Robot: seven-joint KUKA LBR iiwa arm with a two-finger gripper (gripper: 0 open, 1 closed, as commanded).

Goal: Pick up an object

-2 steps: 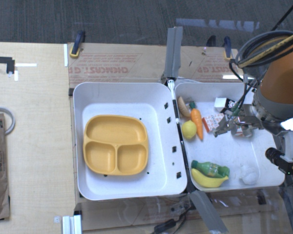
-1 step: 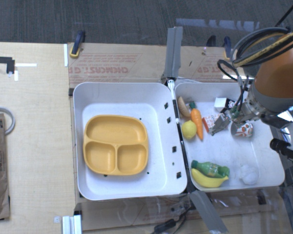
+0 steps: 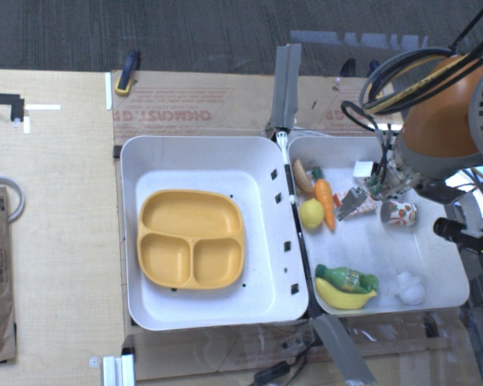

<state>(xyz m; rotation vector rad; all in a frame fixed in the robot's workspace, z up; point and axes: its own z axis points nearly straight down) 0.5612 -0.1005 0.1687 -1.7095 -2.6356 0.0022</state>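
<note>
My gripper (image 3: 352, 204) hangs low over the middle of the right bin (image 3: 386, 252), tilted down to the left. It sits just right of an orange carrot (image 3: 326, 203) and a yellow lemon (image 3: 311, 214). A patterned cup (image 3: 398, 212) lies on its side just to the gripper's right. A brown oblong item (image 3: 303, 177) lies behind the carrot. A banana (image 3: 344, 297) and a green item (image 3: 350, 278) rest at the bin's front. A white crumpled object (image 3: 409, 288) is at the front right.
The left bin (image 3: 133, 215) holds a yellow divided plate (image 3: 191, 238). A small white block (image 3: 363, 169) lies at the back of the right bin. The orange-banded arm (image 3: 439, 123) and its cables hang over the right bin's back right corner.
</note>
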